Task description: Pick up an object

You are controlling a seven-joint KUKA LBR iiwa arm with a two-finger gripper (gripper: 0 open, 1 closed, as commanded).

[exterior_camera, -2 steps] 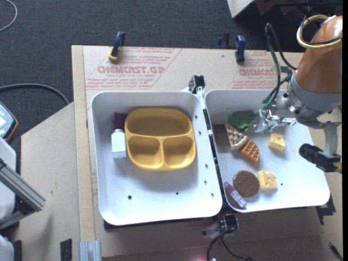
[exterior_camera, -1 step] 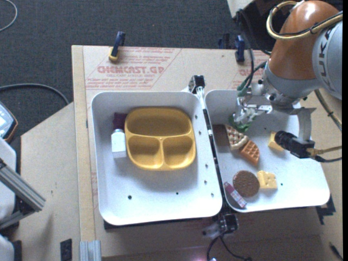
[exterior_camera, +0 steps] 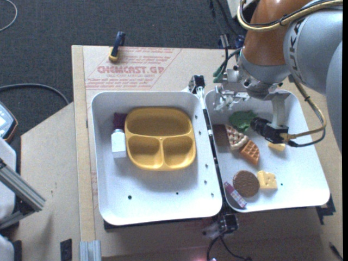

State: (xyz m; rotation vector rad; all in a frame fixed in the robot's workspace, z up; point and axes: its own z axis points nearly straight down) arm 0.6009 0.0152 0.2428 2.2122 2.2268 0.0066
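My gripper (exterior_camera: 229,101) hangs over the far left part of the right bin (exterior_camera: 310,173). Just in front of it lies a green toy (exterior_camera: 242,118), partly under the wrist. A pizza slice (exterior_camera: 234,136) and a waffle piece (exterior_camera: 250,151) lie nearer the bin's middle. A brown block (exterior_camera: 219,135) rests along the bin's left wall. Toward the front sit a round brown cookie (exterior_camera: 246,183), a yellow cheese wedge (exterior_camera: 267,180) and a small purple packet (exterior_camera: 234,194). Nothing is visibly held between the fingers.
The left bin (exterior_camera: 109,194) holds a yellow divided plate (exterior_camera: 160,137), a small white bottle (exterior_camera: 118,143) and a dark red item (exterior_camera: 119,118) behind the bottle. A yellow-and-black clamp (exterior_camera: 116,48) lies on the cardboard behind the bins.
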